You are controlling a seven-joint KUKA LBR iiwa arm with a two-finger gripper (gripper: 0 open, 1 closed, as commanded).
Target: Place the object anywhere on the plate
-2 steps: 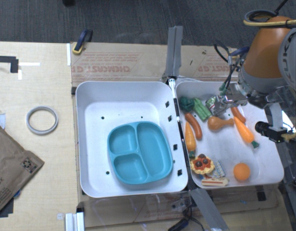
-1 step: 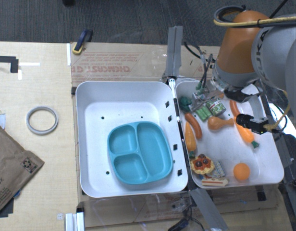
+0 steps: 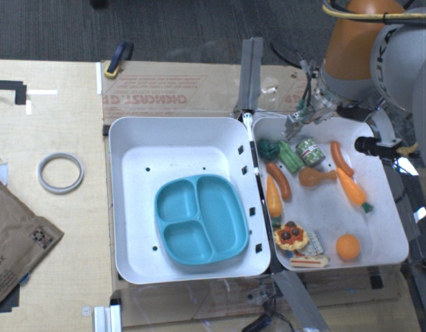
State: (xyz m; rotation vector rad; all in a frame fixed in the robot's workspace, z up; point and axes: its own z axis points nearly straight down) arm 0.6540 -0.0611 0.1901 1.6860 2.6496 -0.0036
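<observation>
A blue three-compartment plate (image 3: 199, 218) lies in the left white bin (image 3: 130, 185) with nothing on it. The right bin (image 3: 386, 206) holds several toy foods: a green vegetable (image 3: 290, 156), a small can (image 3: 310, 151), a red sausage (image 3: 279, 180), a chicken drumstick (image 3: 317, 177), a carrot (image 3: 351, 185), an orange (image 3: 348, 247) and a small tart (image 3: 292, 236). My gripper (image 3: 297, 121) hangs over the far left part of the right bin, just beyond the green vegetable and the can. I see no object in it.
A yellow-orange corn piece (image 3: 274, 198) lies along the right bin's left wall. On the bench at left sit a tape ring (image 3: 60, 172) and a brown paper bag (image 3: 16, 244). Cardboard (image 3: 171, 92) lies behind the bins.
</observation>
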